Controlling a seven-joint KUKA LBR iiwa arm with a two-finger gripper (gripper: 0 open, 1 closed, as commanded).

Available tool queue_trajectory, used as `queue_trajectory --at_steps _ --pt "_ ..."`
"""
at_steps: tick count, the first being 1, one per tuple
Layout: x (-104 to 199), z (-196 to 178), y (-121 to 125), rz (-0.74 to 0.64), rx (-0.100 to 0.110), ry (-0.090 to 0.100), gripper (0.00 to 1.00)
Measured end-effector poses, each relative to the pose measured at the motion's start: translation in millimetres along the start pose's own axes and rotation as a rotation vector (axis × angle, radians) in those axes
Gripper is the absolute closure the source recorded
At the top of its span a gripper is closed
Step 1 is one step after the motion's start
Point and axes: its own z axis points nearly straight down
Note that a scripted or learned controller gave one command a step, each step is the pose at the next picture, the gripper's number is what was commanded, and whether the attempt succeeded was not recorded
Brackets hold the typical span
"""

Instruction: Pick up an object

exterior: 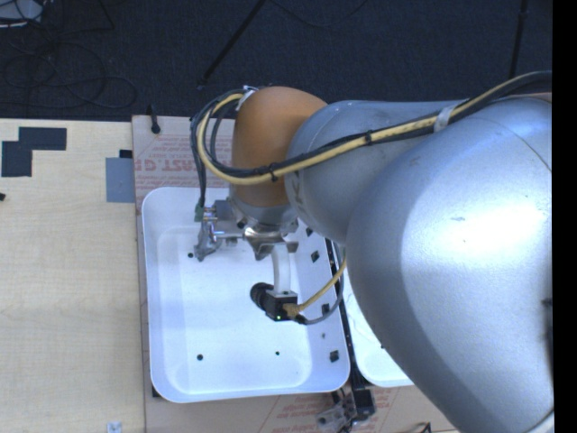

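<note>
One camera is fixed above the bench (63,278), looking down at a slant; the left bin (171,341) lies mid-frame. The arm (451,242) enters from the right, close to the lens; it covers most of the right bin (374,363).

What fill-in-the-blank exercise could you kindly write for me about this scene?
1. The arm enters from the view's ___ side.
2. The band above its wrist is ___.
3. The gripper hangs over the bin on the view's ___ side.
4. That bin's colour is ___.
Missing words: right; orange; left; white.
</note>
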Motion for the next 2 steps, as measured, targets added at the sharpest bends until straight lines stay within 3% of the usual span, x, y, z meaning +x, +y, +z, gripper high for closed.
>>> queue_trajectory --at_steps 1,2 --pt "59.9 -9.6 27.3 -0.002 -0.001 0.001 0.00" --pt "56.3 35.0 -46.5 0.004 0.013 -0.004 0.00"
